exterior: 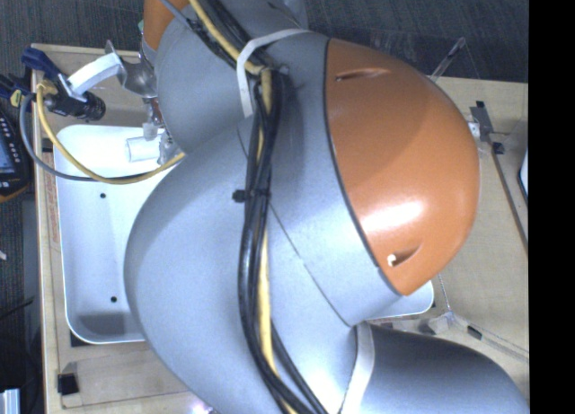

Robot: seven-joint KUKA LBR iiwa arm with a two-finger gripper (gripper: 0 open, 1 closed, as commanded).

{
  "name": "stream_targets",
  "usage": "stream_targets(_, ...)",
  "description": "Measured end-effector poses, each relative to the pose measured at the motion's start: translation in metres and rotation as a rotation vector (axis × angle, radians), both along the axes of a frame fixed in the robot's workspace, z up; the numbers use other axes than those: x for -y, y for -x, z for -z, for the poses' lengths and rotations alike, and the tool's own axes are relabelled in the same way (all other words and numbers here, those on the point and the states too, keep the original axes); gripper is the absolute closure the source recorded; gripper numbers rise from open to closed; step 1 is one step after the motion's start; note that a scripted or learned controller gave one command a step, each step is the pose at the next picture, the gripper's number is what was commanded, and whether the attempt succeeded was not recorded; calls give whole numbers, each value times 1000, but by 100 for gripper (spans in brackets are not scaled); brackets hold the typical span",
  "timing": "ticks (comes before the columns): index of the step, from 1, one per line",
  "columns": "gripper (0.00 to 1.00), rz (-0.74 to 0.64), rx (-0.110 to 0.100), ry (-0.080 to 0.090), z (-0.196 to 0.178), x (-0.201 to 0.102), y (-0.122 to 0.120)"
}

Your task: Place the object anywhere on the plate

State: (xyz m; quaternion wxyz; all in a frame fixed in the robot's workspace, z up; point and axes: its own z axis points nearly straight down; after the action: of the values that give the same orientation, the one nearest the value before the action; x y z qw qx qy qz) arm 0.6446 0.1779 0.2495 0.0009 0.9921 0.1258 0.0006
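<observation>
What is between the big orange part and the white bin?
In the camera view, the grey arm lies between the orange part and the bin, with black and yellow cables running down it.

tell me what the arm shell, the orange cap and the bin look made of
Arm shell: grey with a fine speckled matte finish, probably painted metal or moulded plastic. Orange cap: smooth and glossy with a bright highlight, likely lacquered plastic or metal. Bin: plain white with soft sheen and rounded corners, probably moulded plastic.
</observation>
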Motion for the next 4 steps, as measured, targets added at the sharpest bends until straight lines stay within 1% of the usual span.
stream_targets(1,100,-115,-1,-1,-59,-15,-5)
stream_targets(2,100,-198,0,-1,-193,-31,10)
stream_targets(3,100,-588,-11,-3,-190,-43,2)
stream_targets(4,100,-256,-4,-1,-178,-6,124)
